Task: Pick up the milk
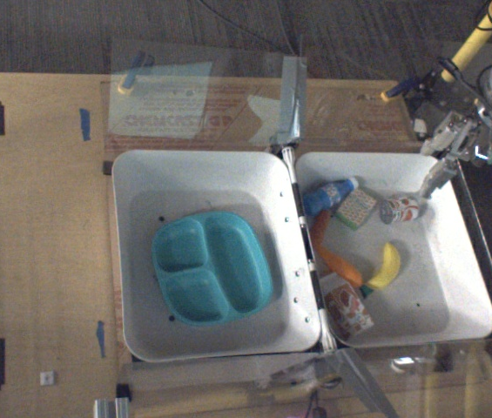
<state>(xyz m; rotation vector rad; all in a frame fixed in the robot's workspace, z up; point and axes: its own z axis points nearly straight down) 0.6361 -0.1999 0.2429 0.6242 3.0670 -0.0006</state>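
Note:
A small white container with a red label, which I take for the milk (400,209), lies on its side in the upper middle of the right bin (454,294). My gripper (431,184) hangs over that bin's upper right corner. Its tip is just up and to the right of the milk, close to it, and I cannot see any contact. Nothing shows in the gripper.
A blue bottle (328,195), a pale green box (355,207), an orange carrot (334,259), a banana (385,266) and a printed packet (347,310) lie left of and below the milk. The left bin (132,233) holds a teal divided plate (212,268).

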